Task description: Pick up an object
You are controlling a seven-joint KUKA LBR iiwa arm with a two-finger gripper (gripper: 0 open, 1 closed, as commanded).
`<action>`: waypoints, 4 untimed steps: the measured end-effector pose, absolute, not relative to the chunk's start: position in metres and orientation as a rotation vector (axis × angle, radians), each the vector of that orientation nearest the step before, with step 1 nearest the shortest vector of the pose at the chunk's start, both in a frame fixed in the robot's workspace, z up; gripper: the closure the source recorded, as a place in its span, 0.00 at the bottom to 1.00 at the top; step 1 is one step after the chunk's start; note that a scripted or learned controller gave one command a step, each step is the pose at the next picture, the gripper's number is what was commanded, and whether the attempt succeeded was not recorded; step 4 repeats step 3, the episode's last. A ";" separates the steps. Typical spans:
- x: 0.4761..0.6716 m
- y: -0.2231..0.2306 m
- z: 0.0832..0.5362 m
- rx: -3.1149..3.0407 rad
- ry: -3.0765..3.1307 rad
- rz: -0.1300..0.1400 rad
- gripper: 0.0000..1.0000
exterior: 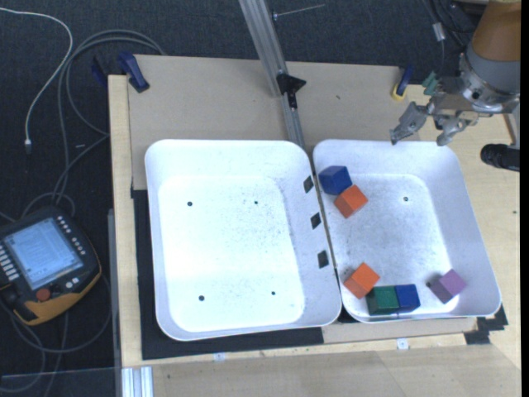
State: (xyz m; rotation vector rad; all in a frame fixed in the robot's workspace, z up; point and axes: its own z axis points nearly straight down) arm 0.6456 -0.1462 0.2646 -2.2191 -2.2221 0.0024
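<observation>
Pincer (421,132): at the upper right, poised over the far rim of the right bin (463,180). Its two fingers are spread wide apart, tips pointing down and toward the camera; nothing sits between them and they touch no object.

Right bin contents, all well apart from the pincer:
- Blue cube (335,179), near the bin's far left corner, below and to the left of the pincer; the nearest object to it.
- Orange cube (351,200), touching or just beside the blue cube on its near side.
- Second orange cube (361,279), near the front left.
- Green cube (383,299) and second blue cube (407,297), side by side against the front wall, just beside the second orange cube.
- Purple cube (448,284), at the front right corner.

Left bin (165,180): alongside the right bin on the counter (207,98).
</observation>
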 end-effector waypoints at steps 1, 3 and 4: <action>0.619 -0.101 0.123 -2.214 -2.217 0.003 0.00; 0.591 -0.084 0.100 -2.219 -2.218 0.003 0.00; 0.591 -0.084 0.100 -2.219 -2.218 0.003 0.00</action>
